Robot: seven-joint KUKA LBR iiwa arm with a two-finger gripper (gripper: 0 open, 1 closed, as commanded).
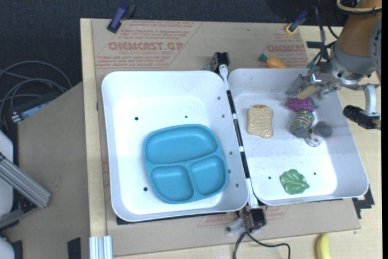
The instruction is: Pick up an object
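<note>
The right bin (345, 174) holds a tan, bread-like slab (260, 121), a purple item (301, 104), a small green-grey can (301, 123) with a grey piece (323, 128) beside it, and a green leafy item (294, 181) near the front. My gripper (305, 88) hangs over the bin's back right part, just above and behind the purple item. I see nothing clearly held in it. The grey arm with its orange band (359, 27) comes in from the upper right.
The left bin (121, 130) holds a blue divided plate (184, 162). An orange item (274, 62) lies on the bench behind the right bin. Clamps (121, 16) sit at the board's back edge, a yellow object (322, 247) at the front right, and cables (24, 94) to the left.
</note>
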